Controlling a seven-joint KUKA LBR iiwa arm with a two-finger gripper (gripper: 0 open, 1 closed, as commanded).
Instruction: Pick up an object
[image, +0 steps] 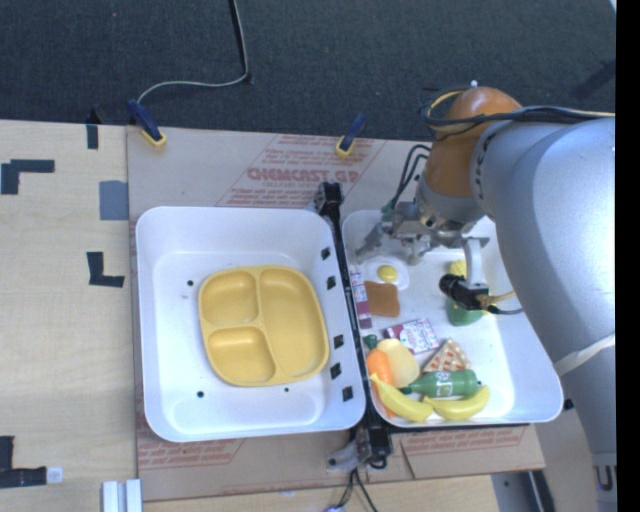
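Looks like the approach step: the gripper (400, 235) hovers at the right bin's (530, 385) 11 o'clock corner, can't tell its finger state, and next it must drop onto the fried egg (387, 272) just below.

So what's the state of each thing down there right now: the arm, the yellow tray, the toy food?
Gripper: low over the right bin's back end, nothing visibly held.
Yellow tray: flat in the left bin, right way up.
Bananas: lying at the right bin's front.
Green bottle: on its side across the bananas.
Fried egg: flat, yolk up.
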